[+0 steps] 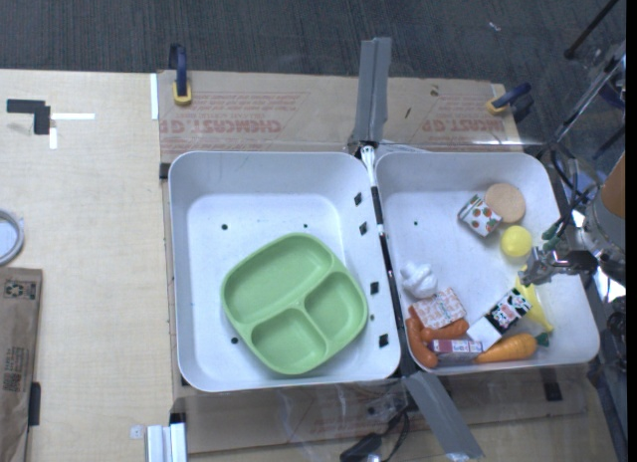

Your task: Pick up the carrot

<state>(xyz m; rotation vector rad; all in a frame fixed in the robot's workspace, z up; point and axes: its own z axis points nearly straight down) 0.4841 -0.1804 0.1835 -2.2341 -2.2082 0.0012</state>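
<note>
The end effector (542,268), grip state unclear, hangs at the right bin's (450,166) edge above the carrot (509,348)

I see even, soft overhead light with no hard shadows; the white bins (189,281) glare slightly and wash out at their floors. Focus is fair in the middle, but small items look soft and the picture is grainy
</note>
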